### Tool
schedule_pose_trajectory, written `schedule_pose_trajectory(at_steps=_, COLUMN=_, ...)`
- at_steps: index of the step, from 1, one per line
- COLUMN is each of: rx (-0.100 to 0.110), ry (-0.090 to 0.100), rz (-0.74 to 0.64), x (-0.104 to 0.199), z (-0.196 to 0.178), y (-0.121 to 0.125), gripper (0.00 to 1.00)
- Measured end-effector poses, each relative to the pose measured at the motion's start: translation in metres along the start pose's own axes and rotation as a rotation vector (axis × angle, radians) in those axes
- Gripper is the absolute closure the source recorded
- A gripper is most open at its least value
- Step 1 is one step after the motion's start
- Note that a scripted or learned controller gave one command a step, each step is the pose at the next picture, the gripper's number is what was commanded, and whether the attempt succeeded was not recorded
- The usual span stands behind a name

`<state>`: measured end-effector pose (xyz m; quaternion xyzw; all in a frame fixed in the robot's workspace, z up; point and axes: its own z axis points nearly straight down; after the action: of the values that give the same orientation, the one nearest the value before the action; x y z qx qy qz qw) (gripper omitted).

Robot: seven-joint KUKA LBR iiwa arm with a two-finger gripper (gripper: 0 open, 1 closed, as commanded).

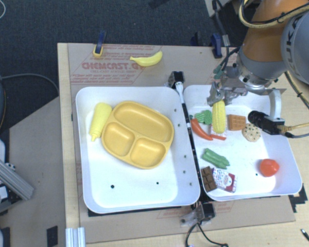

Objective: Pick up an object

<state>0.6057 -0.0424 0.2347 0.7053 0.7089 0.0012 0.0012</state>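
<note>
Where fingers [219, 99] pinch: ridged corn cob [219, 116]

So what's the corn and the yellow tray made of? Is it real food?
The corn under the claw looks like toy plastic: its yellow is even and faintly shiny. The yellow tray also looks like smooth molded plastic, one color, with rounded compartments. Probably pretend food, though I can't be sure from above.
</note>
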Motion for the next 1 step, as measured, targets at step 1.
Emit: schedule_pose_trajectory(at_steps=1, rx=0.001, ry=0.001, rz=0.000, x=0.0481, z=0.0034, y=0.0100, gripper=1.00)
